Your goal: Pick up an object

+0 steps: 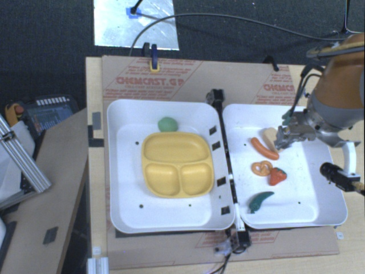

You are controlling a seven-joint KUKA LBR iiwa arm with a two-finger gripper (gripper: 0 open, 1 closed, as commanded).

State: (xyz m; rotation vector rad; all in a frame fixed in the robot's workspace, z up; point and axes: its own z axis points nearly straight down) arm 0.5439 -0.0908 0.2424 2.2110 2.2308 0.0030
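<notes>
The right bin [328, 207] holds an orange sausage [264, 148], a beige piece [270, 135] beside it, a pretzel [262, 168], a red strawberry [277, 177] and a green pepper [259, 201]. My gripper [283, 140] hangs at the sausage's right end, close over the beige piece. Nothing shows between the fingers. In the left bin [122, 207] a yellow divided plate [175, 163] lies flat, with a green round piece [167, 124] just behind it.
A black divider strip [223, 153] runs between the two bins. The arm's orange band [342, 79] and grey wrist overhang the right bin's far right side. A black bracket [337, 176] sits over that bin's right rim.
</notes>
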